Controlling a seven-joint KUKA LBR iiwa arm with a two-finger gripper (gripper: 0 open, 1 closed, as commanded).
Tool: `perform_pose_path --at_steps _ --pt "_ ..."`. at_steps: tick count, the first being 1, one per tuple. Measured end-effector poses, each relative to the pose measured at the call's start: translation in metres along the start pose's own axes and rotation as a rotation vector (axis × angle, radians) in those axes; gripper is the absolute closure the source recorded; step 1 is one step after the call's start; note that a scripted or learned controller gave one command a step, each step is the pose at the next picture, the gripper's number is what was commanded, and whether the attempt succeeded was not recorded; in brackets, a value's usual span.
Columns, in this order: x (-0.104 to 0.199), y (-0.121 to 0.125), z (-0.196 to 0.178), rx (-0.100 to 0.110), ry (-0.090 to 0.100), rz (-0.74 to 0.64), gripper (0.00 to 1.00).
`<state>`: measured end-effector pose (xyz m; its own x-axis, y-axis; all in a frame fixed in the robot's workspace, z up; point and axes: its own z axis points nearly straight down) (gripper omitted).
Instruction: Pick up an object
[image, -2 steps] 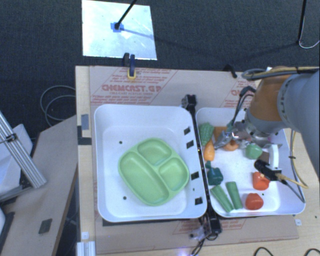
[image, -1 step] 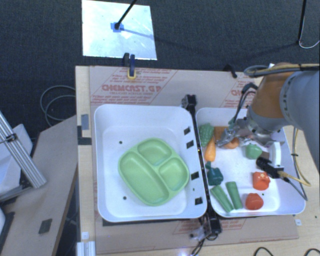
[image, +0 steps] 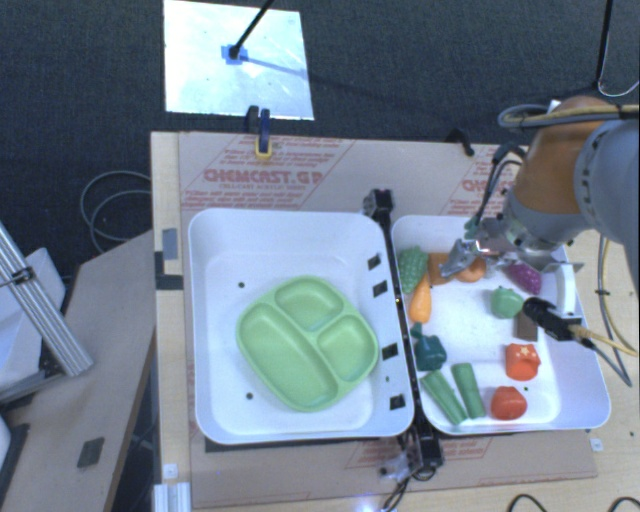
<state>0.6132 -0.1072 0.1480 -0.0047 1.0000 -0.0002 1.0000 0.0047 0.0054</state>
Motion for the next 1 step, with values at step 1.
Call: perform_pose_path --at_steps 1 --pt "0.0016 0.0023 -0.0647 -0.002 -0.001 0.0 1.0"
